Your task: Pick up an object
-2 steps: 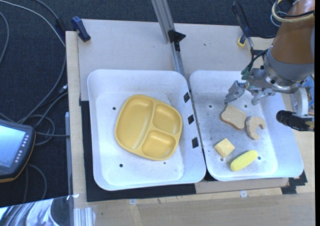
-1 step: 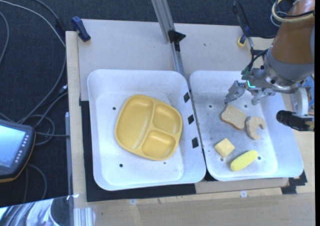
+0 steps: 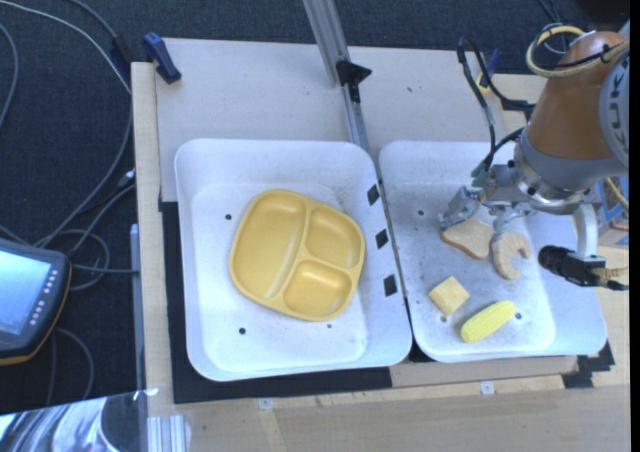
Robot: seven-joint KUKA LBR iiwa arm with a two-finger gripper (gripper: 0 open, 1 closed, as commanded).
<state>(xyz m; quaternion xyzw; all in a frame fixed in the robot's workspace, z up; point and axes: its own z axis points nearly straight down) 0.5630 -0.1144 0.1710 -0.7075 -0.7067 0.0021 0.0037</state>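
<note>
The gripper (image 3: 478,208) hangs low over the right bin (image 3: 420,175); its opening cannot be told. Just beneath lie two bread pieces (image 3: 466,238), then one cheese cube (image 3: 449,295) and one corn cob (image 3: 487,321). One yellow tray (image 3: 297,254) fills the left bin (image 3: 200,175).

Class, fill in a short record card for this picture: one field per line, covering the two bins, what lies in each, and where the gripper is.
Left bin: holds a yellow divided tray
Right bin: holds a bread slice, a bitten biscuit, a cheese cube and a corn cob
Gripper: low over the right bin, just above the bread slice
Held object: none seen between the fingers
Arm: reaches in from the right
</note>
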